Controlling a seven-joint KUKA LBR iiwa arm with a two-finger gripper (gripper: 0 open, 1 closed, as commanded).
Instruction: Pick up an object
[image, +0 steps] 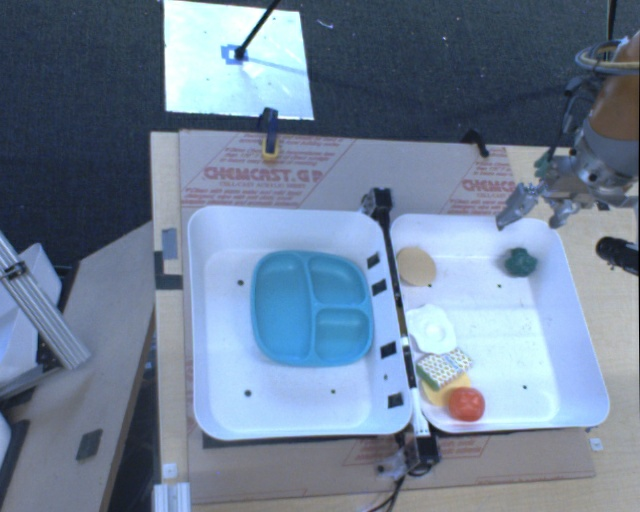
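Blue tray (310, 308) fills left bin (215, 235); fingers (513, 207) spread open above right bin (575, 300).

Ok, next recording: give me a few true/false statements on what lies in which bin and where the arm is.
1. The blue divided plate lies in the left bin. True.
2. The red tomato sits on the plate. False: it lies in the right bin, near its front edge.
3. The gripper holds the green object. False: that object lies on the bin floor, apart from it.
4. A tan disc lies in the right bin. True.
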